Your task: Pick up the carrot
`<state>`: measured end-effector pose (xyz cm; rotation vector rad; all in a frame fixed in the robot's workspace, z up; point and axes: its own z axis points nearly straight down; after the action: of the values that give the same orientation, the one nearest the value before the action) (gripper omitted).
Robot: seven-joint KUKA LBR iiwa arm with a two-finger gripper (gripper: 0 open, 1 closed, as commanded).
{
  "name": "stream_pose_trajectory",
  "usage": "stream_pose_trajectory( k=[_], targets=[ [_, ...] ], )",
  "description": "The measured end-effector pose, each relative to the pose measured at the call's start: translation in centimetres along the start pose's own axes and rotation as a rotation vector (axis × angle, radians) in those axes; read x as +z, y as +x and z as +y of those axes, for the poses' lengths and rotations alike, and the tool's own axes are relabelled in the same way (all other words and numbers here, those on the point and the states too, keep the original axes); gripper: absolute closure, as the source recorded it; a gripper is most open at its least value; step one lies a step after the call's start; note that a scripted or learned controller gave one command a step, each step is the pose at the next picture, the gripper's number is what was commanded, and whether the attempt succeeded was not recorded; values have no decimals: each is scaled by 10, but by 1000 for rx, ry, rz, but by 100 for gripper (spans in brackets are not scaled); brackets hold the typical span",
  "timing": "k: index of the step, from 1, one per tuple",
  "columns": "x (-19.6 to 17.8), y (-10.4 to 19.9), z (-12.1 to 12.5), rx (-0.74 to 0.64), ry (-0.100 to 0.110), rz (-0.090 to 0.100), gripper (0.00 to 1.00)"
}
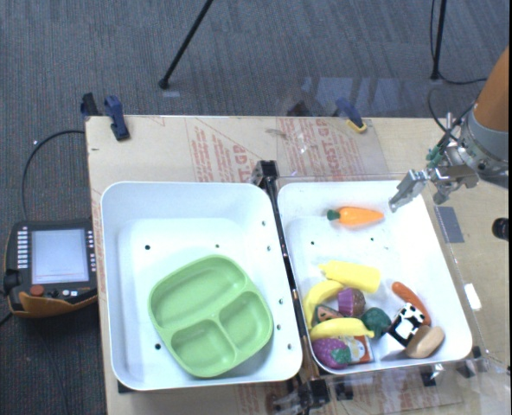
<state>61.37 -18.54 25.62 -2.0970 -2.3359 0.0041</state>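
Over at the right-hand bin (442,258), the carrot (357,217) lies alone near the far wall, well apart from the heap of toy food at the near end. Its long axis runs nearly left to right across the bin, green top to the left, orange tip to the right. And there's the gripper (414,186), hanging just off the bin's far right corner, up and to the right of the carrot, near it but not touching. One grey finger (405,192) slants down towards the bin; whether the gripper is released or clenched I cannot tell from this angle, and nothing shows between its fingers. So the call: the move ahead looks like a short slide left and down, the jaws best set across the carrot's narrow width, not along it.
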Motion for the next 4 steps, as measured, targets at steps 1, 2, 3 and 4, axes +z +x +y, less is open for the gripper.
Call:
stream_pose_trajectory(
  k=[1,2,3,4],
  targets=[
    [149,4,28,-103,14,10,0],
    [171,12,-29,-93,1,3,0],
    [168,-17,30,29,-5,1,0],
    [169,40,36,408,2,5,0]
  ],
)
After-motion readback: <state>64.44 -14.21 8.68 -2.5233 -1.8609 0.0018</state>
